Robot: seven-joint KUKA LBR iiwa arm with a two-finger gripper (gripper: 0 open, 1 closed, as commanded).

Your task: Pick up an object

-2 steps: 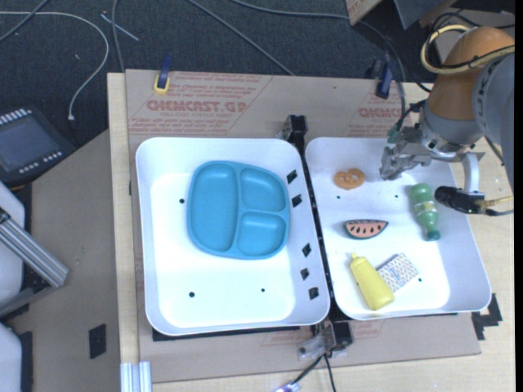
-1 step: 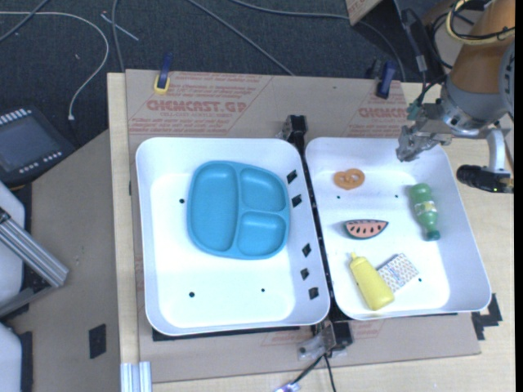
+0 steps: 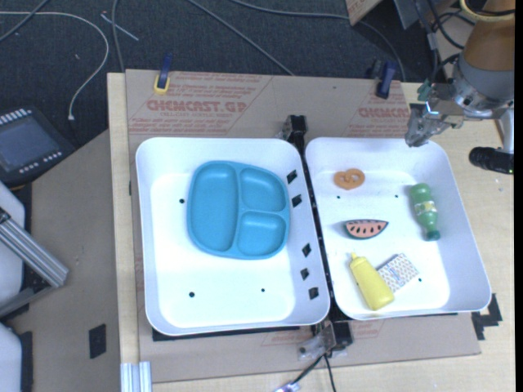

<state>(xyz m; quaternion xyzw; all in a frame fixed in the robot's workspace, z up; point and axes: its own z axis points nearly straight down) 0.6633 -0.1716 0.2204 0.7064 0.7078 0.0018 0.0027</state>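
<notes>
A: Nearest in the right bin (image 3: 458, 219) lies a yellow bottle (image 3: 370, 282), just beside a checked pad (image 3: 397, 272). How would the bottle handle?

B: Likely light, hard plastic, a bit slick. It lies aslant, so I would close across its fat middle, not the narrow cap.

A: And beyond it?

B: A melon slice (image 3: 365, 229) mid-bin, flat and thin, probably awkward to pinch. To its right a green bottle (image 3: 424, 210), rounded and apt to roll. Farther still, a pretzel (image 3: 349, 179), small and low.

A: The left bin (image 3: 163, 243)?

B: A blue tray (image 3: 237, 209), wide and stiff, a poor candidate.

A: The hand (image 3: 422, 126)?

B: It hangs over the right bin's far right corner, well apart from every object and holding nothing; whether it is released or clenched, I cannot tell.
</notes>
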